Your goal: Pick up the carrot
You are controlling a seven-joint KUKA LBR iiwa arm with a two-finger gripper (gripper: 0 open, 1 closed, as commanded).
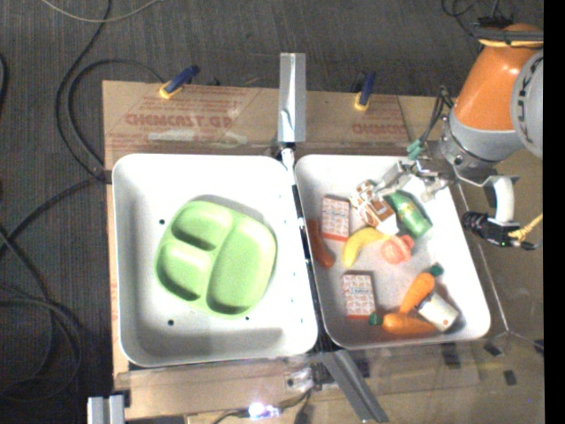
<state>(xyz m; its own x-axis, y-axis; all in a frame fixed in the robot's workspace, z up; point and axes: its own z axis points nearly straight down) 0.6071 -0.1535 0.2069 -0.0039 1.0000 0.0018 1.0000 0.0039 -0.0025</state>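
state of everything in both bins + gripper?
Gripper: low over right bin's top, near green bottle; holds nothing visible.
Plate: green, divided, flat in left bin.
Carrots: lying in right bin's lower right corner, ungrasped.
Banana: lying mid-bin.
Green bottle: on its side.
Two cartons: lying flat.

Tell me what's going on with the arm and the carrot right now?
Gripper over right bin's top, near green bottle. Carrot lies untouched lower right. White cup touching it; second carrot below.
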